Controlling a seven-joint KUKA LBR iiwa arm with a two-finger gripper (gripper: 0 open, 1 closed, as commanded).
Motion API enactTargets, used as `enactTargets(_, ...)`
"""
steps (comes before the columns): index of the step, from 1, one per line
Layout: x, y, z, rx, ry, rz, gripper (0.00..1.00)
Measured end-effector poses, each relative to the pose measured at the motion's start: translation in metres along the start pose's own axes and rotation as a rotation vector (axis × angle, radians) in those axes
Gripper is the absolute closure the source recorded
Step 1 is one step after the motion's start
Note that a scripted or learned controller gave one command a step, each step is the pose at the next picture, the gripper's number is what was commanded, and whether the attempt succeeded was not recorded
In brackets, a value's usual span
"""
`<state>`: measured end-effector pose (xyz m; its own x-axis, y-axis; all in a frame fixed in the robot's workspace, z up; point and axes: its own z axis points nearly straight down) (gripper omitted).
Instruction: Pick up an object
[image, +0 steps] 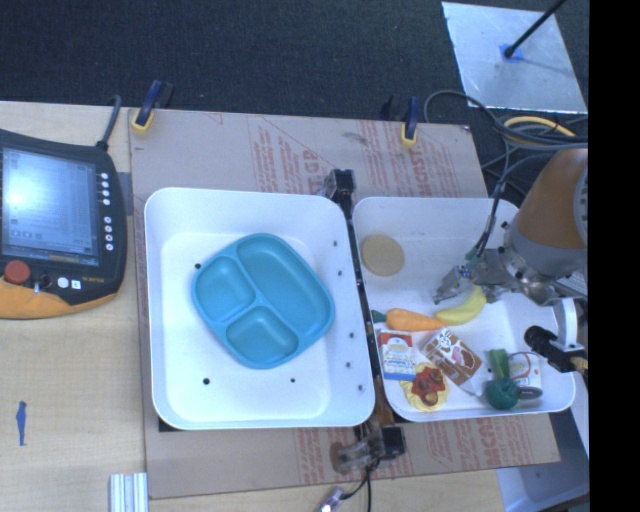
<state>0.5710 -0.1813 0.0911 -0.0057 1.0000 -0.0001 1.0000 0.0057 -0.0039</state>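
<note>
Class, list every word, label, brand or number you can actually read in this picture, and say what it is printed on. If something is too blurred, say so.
No text can be read with certainty.
Cardboard sheet under the bins: rows of red print, too faint and blurred to read.
Snack packets in the right bin: coloured labels, lettering too small.
Teach pendant: its screen is washed out and the button markings are too small.

We see two bins (160, 300) of smooth, glossy white plastic on a matt brown cardboard sheet (290, 150) over a pale wood-grain bench (60, 400). The divided blue plate (262, 298) looks like satin-smooth plastic. The packets (440, 365) at the right bin's near edge look like shiny printed foil.
</note>
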Motion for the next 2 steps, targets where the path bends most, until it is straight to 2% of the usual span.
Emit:
enactTargets(1,-0.031,-0.043,-0.09,-0.002,0.0,0.003,0.0)
enactTargets(2,0.024,0.032,-0.031,0.0,0.0,0.0,0.0)
